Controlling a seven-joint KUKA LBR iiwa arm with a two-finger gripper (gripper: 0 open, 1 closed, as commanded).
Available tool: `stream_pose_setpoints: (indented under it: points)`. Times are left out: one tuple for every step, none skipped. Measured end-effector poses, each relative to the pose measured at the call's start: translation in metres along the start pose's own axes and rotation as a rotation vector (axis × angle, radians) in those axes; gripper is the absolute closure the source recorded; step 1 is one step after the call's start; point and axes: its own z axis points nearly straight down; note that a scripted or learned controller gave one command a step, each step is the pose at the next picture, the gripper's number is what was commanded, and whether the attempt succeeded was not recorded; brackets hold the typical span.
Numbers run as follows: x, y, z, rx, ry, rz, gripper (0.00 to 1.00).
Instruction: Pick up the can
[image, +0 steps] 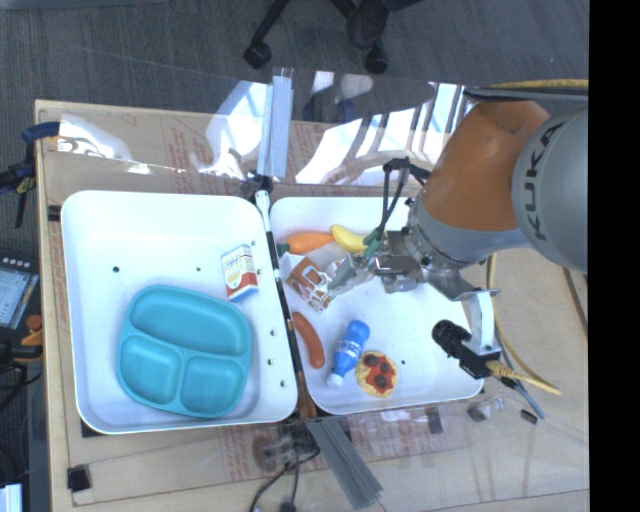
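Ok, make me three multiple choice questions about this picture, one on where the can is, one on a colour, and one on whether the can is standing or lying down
1. Where is the can?
A. in the left bin, beside the tray
B. in the right bin, beside the bottle
C. on the bench outside both bins

2. What colour is the divided tray?
A. red
B. blue
C. yellow

3. How does the can lie?
A. standing upright on its base
B. on its side on the bin floor
C. lifted in the air

Answers: 1 A, it lies just above the tray's upper right corner near the divider. 2 B, the three-part tray is light blue. 3 B, its label side faces up, while the gripper is over the right bin.
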Motion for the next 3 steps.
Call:
stream_pose_setpoints:
  points:
    - [-0.053,0.04,0.1,0.0,0.0,0.028,0.0]
    - [-0.08,0.131,0.151,-0.029,-0.005,0.17,0.0]
    - [-0.075,0.039,0.16,-0.005,0.0,0.265,0.0]
